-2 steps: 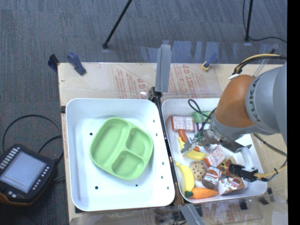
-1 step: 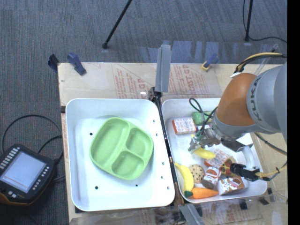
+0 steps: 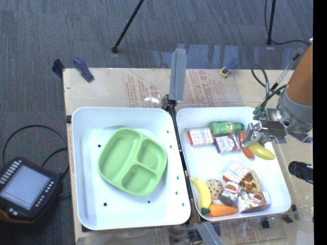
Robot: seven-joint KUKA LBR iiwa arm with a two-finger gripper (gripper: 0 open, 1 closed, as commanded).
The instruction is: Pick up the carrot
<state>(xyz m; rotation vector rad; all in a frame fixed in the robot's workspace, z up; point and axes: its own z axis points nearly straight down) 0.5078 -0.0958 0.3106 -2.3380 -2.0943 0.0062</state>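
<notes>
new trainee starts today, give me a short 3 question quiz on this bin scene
1. True or false: the carrot lies in the left bin.
2. Multiple choice: what sits in the left bin? A) a green divided plate B) a cookie C) a green bottle
3. Fill in: the gripper hovers near the far right of the right bin, beside a yellow ____.

Key
1. False; it lies at the right bin's near edge, beside a banana.
2. A
3. lemon
</notes>
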